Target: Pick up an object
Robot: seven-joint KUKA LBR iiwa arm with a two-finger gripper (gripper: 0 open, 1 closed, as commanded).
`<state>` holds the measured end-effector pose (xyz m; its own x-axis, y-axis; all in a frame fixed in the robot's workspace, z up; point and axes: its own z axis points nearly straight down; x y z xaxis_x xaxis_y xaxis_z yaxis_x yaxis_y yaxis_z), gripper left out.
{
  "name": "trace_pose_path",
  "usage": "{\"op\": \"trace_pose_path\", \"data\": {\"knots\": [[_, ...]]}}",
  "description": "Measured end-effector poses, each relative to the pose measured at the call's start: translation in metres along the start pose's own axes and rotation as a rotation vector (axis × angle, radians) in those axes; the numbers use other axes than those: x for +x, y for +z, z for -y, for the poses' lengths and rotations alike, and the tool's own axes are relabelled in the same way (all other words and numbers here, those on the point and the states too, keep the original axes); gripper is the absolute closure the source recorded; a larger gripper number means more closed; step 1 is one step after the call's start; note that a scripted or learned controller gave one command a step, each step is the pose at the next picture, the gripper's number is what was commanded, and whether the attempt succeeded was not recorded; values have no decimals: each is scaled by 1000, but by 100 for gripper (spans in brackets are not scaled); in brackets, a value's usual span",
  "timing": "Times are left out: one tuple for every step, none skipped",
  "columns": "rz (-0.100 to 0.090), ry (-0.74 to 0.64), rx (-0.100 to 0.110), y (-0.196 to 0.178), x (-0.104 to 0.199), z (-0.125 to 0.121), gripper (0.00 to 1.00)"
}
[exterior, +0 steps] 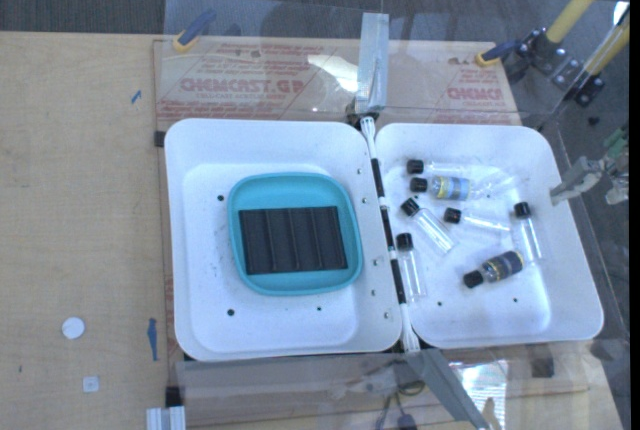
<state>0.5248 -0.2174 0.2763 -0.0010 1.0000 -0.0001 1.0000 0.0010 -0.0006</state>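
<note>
Broadly, the wooden bench [80,168] carries two white bins side by side. The gripper [578,182] shows as a small grey shape at the outer rim of the right bin [500,313]. It is too small and blurred to tell whether it is open or closed, or whether it has hold of anything.

The left bin [195,218] lies well away from the gripper, beyond the seam between the bins. It holds a teal tray [240,208] with a black ribbed insert [295,240] lying in it.

The things to pick are all in the bin under the gripper: several small black-capped vials lying on their sides.
- A clear vial [527,230] is nearest the gripper, just inside the rim from it.
- A dark vial [495,267] lies a little farther off, toward the near side of the bin.
- A yellow-labelled vial [446,187] lies across the bin floor from the gripper, with another clear vial [428,224] near it.
- The farthest vial [409,266] lies along the wall by the seam.
</note>
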Motion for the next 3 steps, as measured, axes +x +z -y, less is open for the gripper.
{"op": "trace_pose_path", "data": {"knots": [[-9, -87, 2, 168, 40, 9, 0], [-3, -116, -5, 188, 53, 5, 0], [0, -115, -11, 177, 52, 4, 100]]}}
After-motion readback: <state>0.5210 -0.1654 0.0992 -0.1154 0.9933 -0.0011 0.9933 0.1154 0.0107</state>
